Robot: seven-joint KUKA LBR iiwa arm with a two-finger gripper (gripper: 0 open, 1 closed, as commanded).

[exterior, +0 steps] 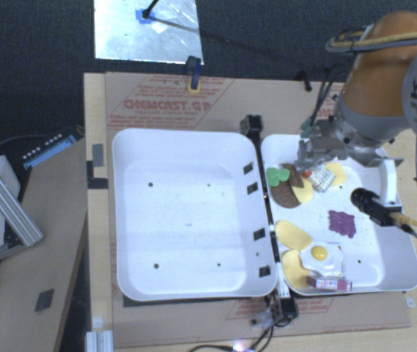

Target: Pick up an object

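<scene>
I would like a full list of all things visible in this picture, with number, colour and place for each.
Left bin: one, white, left half of bench.
Right bin: one, white, holds the toys.
Green piece: one, green, right bin, upper left.
Brown piece: one, brown, beside the green piece.
Purple piece: one, purple, right bin, middle.
Fried egg: one, white and yellow, right bin, lower part.
Yellow slice: one, yellow, above the egg.
Foil sheet: one, silver, behind the bench.
Arm: one, grey with orange.
Tool: one, over right bin's upper part.
</scene>
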